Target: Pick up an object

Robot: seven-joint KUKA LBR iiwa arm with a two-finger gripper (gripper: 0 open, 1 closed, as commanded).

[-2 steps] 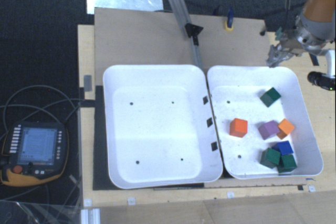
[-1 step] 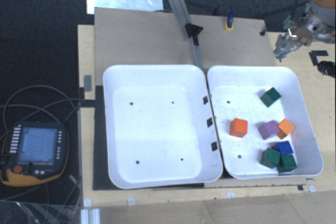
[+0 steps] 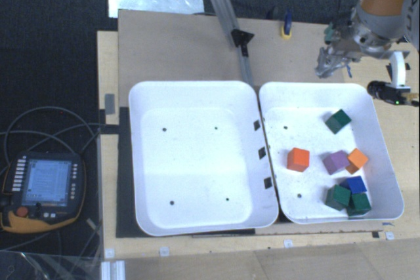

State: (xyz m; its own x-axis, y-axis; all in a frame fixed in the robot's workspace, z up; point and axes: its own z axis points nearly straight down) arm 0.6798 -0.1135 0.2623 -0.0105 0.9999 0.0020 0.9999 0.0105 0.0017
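Brown bench top (image 3: pixel 184 49) carried two shallow white bins; left bin (image 3: pixel 141 141) and right bin (image 3: pixel 387 154). Gripper (image 3: pixel 330 67) hung beyond the right bin's far rim, nothing visibly in it; finger spread could not be told. Right bin held a green cube (image 3: pixel 338 120) far, an orange cube (image 3: pixel 298 159) at centre, and purple (image 3: pixel 335 162), orange (image 3: pixel 357 158), blue (image 3: pixel 356 184) and green blocks (image 3: pixel 340 196) clustered near right.

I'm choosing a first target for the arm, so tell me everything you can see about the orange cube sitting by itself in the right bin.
The orange cube is a small block with a matte, even orange colour; its material cannot be told. It rests flat on the floor of the right bin, toward that bin's left side, slightly turned. Nothing touches it: the purple cube lies apart to its right. The gripper is above the bin's far rim, away from it.
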